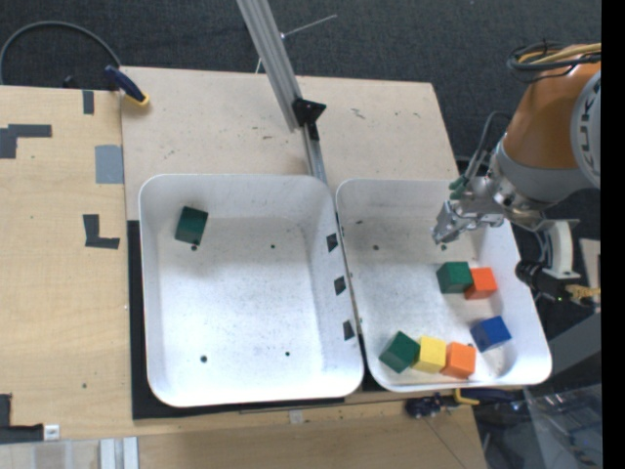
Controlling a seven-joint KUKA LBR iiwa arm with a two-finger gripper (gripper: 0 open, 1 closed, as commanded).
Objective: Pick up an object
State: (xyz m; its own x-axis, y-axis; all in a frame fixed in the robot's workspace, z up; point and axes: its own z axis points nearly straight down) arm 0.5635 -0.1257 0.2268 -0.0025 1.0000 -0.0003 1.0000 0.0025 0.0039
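Gripper point(447, 229) is hanging over the right bin point(391, 213), above its upper right part; can't tell its grasp state, nothing visibly held. Just below it a green cube point(453, 277) is touching an orange cube point(480, 282). Blue cube point(490, 332) is lying nearer the front. Along the front wall a green block point(398, 351), yellow block point(431, 353) and orange block point(459, 359) are sitting in a row. Left bin point(156, 262) is holding one dark green cube point(191, 225).

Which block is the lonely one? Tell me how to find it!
Look at the left bin, the one farther from the robot arm. Near its back left corner sits a dark green block, all alone; every other block lies in the right bin.
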